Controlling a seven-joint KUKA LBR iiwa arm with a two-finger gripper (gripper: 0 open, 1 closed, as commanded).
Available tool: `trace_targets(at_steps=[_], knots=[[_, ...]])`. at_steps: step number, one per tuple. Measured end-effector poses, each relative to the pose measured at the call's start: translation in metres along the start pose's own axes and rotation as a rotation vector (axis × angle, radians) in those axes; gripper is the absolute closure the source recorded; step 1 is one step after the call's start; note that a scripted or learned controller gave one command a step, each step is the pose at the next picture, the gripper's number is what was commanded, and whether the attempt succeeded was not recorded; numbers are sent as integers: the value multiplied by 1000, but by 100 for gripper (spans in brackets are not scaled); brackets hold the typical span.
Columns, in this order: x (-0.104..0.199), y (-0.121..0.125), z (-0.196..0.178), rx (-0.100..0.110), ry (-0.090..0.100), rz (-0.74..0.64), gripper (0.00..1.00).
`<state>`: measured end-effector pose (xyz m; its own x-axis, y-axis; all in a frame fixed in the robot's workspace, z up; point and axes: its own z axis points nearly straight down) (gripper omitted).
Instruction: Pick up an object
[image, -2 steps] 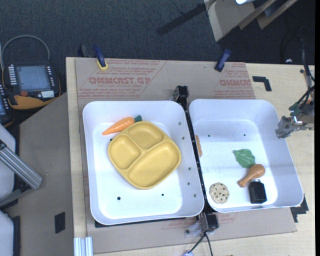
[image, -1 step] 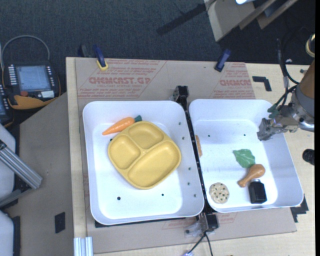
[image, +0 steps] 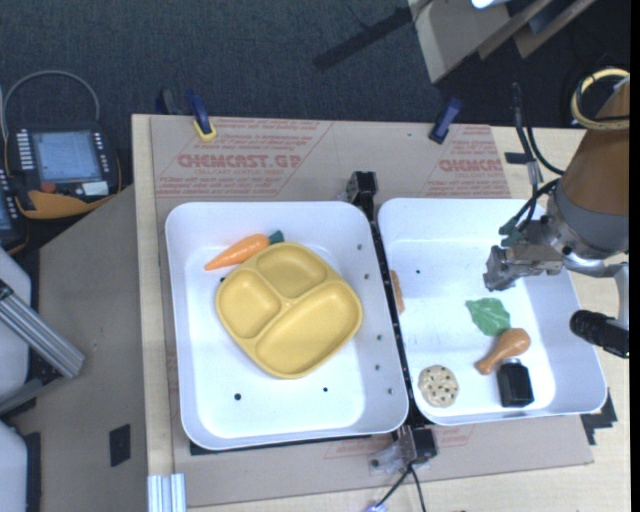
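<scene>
From the camera view, my gripper (image: 505, 270) hangs over the right bin (image: 430, 225), toward its far right side, with my orange-banded arm (image: 600, 180) reaching in past the bin's right edge. How my gripper stands I cannot tell from here, and nothing shows in its hold. Just nearer than it lies a green leaf-shaped piece (image: 489, 315). Beside that, toward the near right corner, a drumstick (image: 503, 350) rests just beside a small black block (image: 515, 384). A speckled cookie (image: 438, 385) sits by the near edge. In the left bin (image: 200, 330), a yellow divided plate (image: 289, 309) fills the middle, and a carrot (image: 236, 251) touches its far left rim.
</scene>
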<state>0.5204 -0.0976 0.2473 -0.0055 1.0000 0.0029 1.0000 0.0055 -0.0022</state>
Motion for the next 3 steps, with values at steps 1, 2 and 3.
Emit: trace_targets(at_steps=[1,2,3], knots=[[50,-1,14,0,-2,4,100],[96,-1,18,1,0,0,100],[158,-17,22,2,1,-1,100]])
